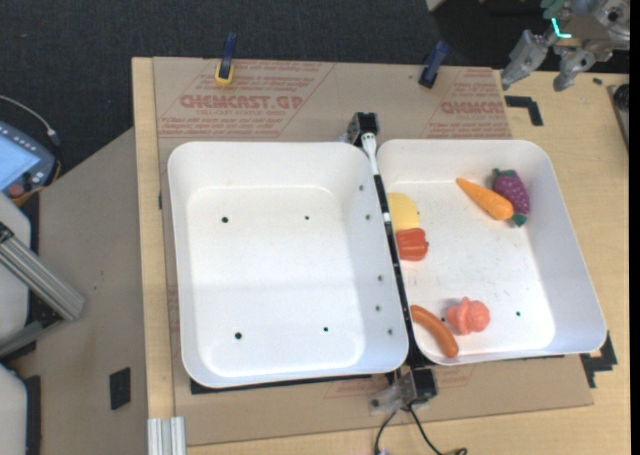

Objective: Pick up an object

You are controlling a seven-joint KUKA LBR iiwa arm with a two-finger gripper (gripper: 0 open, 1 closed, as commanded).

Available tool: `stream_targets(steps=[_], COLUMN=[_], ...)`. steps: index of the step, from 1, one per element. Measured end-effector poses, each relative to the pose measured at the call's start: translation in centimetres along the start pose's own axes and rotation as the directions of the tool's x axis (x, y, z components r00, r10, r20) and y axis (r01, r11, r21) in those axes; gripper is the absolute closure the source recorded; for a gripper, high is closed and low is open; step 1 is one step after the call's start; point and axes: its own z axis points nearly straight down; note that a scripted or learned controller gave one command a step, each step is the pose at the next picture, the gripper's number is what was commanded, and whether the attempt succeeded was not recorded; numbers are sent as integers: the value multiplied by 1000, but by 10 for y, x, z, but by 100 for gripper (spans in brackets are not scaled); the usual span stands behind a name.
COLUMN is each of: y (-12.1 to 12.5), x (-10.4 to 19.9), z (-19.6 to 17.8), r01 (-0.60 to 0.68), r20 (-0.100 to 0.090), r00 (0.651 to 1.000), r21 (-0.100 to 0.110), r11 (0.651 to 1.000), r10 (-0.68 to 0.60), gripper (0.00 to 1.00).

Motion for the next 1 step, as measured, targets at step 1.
stream_targets(steps=[1], y=[1], x=[0], z=[-11], r01=[0], r20=[1], r00=[1000], r21=[-5], r11=[1000], r10=[0], gripper=[100])
